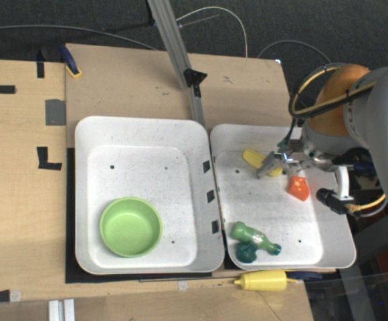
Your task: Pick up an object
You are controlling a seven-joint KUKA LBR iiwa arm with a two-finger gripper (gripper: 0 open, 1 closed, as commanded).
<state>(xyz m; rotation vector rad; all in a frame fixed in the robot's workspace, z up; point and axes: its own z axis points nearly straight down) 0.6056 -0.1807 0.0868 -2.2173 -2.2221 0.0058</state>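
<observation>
My gripper reaches into the right bin from the right, low over its upper middle. Its fingers point left at a yellow object lying on the bin floor and look open, with one tip touching or just beside that object. An orange object lies just below the gripper. A green bottle-shaped toy and a dark green piece rest near the bin's front edge.
A green bowl sits in the front left of the left bin. A yellow object lies on the bench just outside the right bin's front rim. A grey pole slants up from between the bins.
</observation>
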